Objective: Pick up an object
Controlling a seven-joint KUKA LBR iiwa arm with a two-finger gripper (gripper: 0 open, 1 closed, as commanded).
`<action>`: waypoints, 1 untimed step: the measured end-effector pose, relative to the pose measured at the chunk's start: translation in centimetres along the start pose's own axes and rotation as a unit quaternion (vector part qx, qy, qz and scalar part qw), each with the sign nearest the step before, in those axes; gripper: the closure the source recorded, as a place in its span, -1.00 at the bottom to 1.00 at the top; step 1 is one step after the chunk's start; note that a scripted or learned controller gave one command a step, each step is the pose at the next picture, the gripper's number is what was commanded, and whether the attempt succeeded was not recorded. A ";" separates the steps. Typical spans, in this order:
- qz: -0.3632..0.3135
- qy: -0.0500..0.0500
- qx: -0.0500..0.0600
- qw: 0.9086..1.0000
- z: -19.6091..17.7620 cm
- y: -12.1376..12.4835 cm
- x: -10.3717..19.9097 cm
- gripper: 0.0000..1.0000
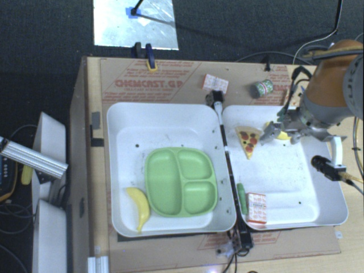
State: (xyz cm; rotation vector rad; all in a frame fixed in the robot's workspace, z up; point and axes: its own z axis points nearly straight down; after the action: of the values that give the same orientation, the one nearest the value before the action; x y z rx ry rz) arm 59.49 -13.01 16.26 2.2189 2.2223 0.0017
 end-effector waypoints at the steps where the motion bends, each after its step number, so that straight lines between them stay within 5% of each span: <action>1: -0.001 0.000 0.001 1.000 6.4 4.1 2.7 -1.00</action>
State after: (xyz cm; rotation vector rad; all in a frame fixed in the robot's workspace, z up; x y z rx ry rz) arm 63.59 -10.34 9.86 2.2172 2.2263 0.0002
